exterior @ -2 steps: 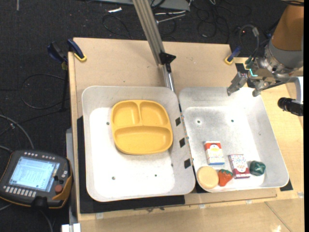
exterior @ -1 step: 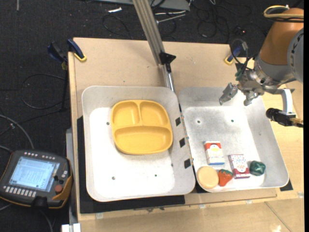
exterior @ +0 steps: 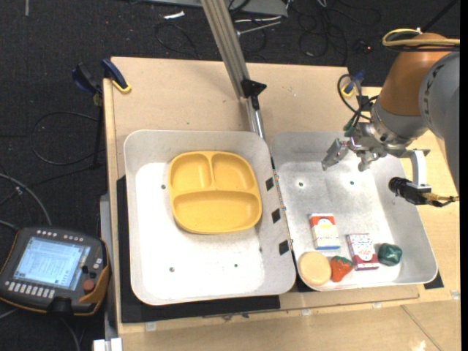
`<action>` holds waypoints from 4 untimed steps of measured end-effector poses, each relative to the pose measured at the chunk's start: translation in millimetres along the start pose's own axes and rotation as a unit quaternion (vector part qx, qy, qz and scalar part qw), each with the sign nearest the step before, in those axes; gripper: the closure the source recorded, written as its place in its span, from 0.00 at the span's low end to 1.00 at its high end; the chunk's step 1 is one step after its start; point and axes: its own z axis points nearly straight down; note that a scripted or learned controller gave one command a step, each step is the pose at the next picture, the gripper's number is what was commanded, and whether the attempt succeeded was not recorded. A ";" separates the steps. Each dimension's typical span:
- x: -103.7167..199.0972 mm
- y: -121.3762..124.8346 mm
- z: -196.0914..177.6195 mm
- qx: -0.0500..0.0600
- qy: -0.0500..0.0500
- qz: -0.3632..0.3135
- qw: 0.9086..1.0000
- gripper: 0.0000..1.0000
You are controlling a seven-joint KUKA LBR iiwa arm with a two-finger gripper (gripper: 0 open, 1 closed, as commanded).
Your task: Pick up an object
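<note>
Pincer [exterior: 347, 157] spread wide, nothing between its fingers, above the right bin [exterior: 409, 218], well apart from the toys.

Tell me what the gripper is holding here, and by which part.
Nothing. The gripper hangs open over the right bin, apart from the items at its near end.

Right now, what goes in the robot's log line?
pincer: open, above right bin, holding nothing | items near front edge | yellow tray: left bin
</note>
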 end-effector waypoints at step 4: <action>-0.4 9.0 -62.0 -0.006 -0.001 -0.001 1.000 1.00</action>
